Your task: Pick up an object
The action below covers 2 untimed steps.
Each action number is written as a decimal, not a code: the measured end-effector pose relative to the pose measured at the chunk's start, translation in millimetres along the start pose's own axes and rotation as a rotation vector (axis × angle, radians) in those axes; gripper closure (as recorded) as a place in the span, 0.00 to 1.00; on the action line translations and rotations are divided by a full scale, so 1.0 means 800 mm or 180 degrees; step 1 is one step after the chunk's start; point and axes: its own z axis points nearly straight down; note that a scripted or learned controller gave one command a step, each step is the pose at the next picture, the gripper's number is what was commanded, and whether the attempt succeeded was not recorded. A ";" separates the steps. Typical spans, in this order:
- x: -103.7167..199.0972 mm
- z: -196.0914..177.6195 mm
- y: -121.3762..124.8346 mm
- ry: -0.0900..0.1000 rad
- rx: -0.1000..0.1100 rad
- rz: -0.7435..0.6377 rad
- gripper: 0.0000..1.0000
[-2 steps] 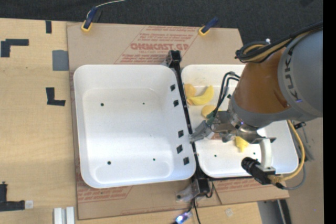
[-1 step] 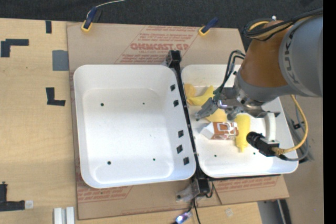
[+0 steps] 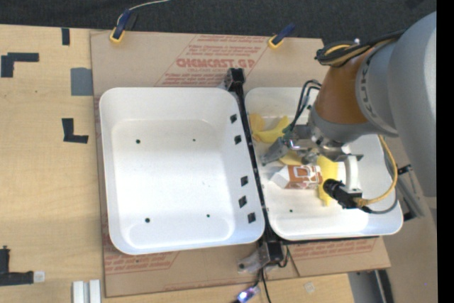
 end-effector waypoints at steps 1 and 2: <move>-0.123 0.005 -0.087 0.0023 -0.0006 0.0019 0.00; -0.118 -0.007 -0.084 0.0004 -0.0015 -0.0005 1.00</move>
